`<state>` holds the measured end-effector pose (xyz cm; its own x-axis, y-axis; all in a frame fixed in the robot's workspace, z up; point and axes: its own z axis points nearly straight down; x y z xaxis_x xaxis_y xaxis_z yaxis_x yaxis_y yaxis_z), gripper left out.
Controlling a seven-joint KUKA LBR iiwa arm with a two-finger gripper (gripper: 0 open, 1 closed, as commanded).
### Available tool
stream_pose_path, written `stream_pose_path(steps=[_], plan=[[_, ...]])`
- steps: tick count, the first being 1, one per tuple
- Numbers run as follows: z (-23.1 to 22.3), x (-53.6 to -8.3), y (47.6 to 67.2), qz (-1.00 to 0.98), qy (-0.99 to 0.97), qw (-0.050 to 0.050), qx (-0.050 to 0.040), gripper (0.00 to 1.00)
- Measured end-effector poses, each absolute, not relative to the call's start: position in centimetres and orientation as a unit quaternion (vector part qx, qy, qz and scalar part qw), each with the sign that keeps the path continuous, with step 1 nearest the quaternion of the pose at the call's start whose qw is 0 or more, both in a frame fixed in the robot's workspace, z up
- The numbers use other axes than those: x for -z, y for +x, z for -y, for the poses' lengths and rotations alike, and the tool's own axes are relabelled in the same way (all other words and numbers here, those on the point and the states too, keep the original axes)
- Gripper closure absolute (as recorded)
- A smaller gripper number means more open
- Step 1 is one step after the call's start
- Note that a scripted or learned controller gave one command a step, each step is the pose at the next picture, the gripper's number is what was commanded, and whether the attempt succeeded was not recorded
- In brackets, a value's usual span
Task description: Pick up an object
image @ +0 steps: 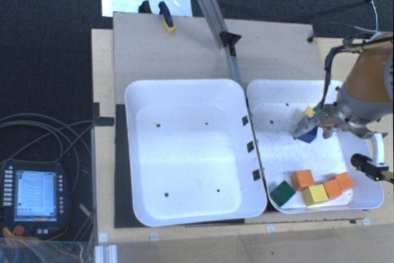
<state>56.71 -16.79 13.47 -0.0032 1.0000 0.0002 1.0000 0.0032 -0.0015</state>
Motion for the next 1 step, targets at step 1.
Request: stream_pose_path(steps=[1], plan=[[16.87, -14.87, 56.84, 0.709, -0.705, -0.002, 0.0014, 1.00]])
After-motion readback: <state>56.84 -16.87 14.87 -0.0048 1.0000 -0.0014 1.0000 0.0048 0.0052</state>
